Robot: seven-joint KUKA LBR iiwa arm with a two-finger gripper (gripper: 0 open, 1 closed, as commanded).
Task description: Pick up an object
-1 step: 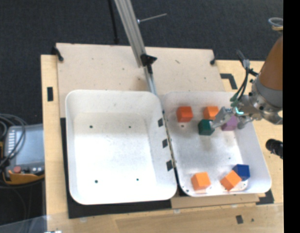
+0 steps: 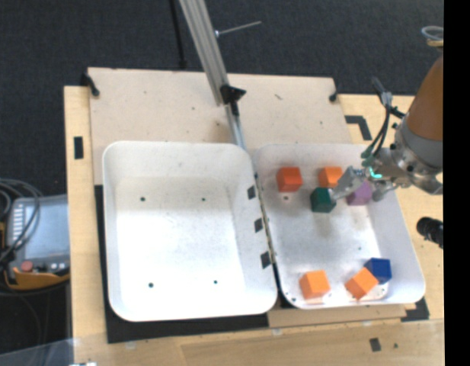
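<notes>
Camera view: pincer (image 2: 349, 187) low in right bin (image 2: 337, 300), over green block (image 2: 321, 200), purple block (image 2: 361, 193) and orange block (image 2: 330, 177); cannot tell if apart or together. Blocks likely light, rigid, smooth, not fragile. Best hold: opposite flat faces, mid-height; tight cluster risks nudging neighbours.

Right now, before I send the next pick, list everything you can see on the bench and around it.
Orange blocks: four, right bin; two at the far end, two at the near end.
Green block: one, mid right bin, by the gripper.
Purple block: one, partly behind the gripper.
Blue block: one, near right corner.
Bins: two, white, left, right.
Gripper: grey, over the right bin.
</notes>
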